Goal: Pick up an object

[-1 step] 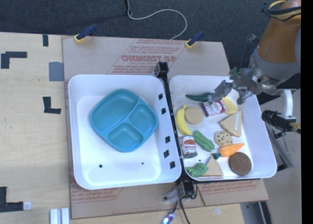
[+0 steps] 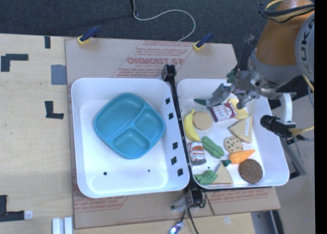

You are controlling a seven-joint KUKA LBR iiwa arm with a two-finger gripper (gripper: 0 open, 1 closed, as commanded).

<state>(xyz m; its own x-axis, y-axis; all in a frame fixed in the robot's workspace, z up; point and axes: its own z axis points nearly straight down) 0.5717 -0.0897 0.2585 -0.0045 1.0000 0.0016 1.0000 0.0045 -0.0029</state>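
Observation:
My gripper (image 2: pixel 230 98) hangs over the far part of the right bin (image 2: pixel 276 148) and stands open, with nothing between its fingers. Just in front of it lies a red and white packet (image 2: pixel 223 112). Around the packet are a banana (image 2: pixel 190 125), a round tan cracker (image 2: pixel 202 121), a cheese wedge (image 2: pixel 241 130), a chip cookie (image 2: pixel 232 143), a carrot (image 2: pixel 240 156), a green pea pod (image 2: pixel 212 146), a small can (image 2: pixel 197 153) and a brown round cookie (image 2: pixel 251 170).
The left bin (image 2: pixel 87 141) holds a blue divided plate (image 2: pixel 130 124). A black divider (image 2: pixel 176 125) runs between the bins. A black part of the arm (image 2: pixel 273 123) juts over the right bin's right rim. Green leaves on a bread slice (image 2: pixel 213 177) lie at the front.

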